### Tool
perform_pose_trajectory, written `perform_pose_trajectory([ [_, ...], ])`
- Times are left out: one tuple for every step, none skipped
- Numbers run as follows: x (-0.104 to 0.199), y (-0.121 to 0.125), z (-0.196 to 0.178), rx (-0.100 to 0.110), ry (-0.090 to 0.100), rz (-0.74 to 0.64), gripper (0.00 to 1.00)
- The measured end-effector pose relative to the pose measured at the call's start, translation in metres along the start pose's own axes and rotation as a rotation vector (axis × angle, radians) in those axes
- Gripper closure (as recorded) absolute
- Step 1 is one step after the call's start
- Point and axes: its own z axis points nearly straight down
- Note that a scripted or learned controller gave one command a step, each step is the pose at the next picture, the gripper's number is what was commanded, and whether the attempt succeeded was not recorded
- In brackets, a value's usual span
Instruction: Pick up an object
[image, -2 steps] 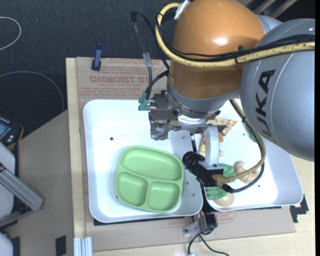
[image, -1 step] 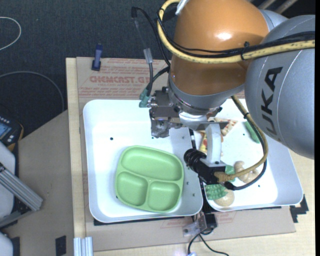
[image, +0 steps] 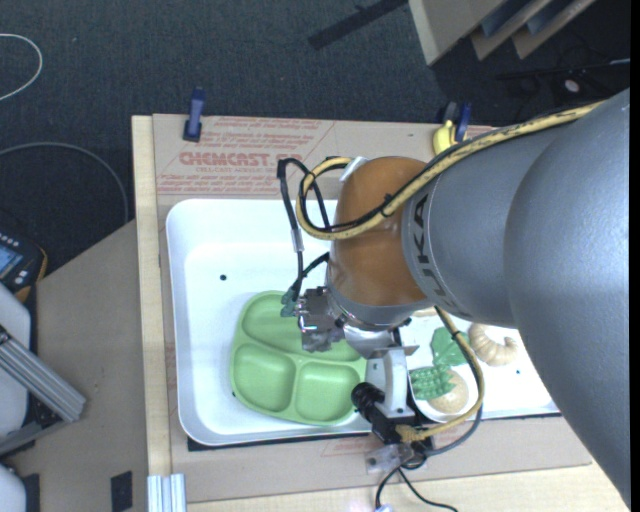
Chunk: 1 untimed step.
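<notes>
The grey arm (image: 540, 220) comes in from the 3 o'clock side and covers much of the right half of the view. Its orange band (image: 375, 235) sits over the place where the two bins meet. Below the band, the end effector (image: 318, 322) hangs over the left white bin (image: 200, 300), at about the 4 o'clock part of that bin. The wrist body hides its tips, so I cannot tell if it is open or closed, and nothing can be seen held in it.

A light green divided plate (image: 275, 370) lies flat in the left bin, toward 5 o'clock of the bin floor, near the bin's front wall. It has several compartments. Its upper right edge goes under the end effector; whether they touch I cannot tell.

In the right white bin (image: 520, 395), mostly hidden by the arm, small things lie close together: a green toothed piece (image: 432, 378) on a pale round object (image: 447, 399), and a cream ridged object (image: 492, 346) just beside them toward 2 o'clock.

Yellow and black cables (image: 300, 190) loop around the wrist. Both bins rest on a counter (image: 160, 400) with a cardboard sheet (image: 240, 150) with red print at 12 o'clock. A blue clamp (image: 194, 114) holds the sheet's top edge.
</notes>
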Motion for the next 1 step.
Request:
perform_pose_trajectory([
  [-0.0403,0.0104,0.0901,-0.036,0.008,0.001,1.00],
])
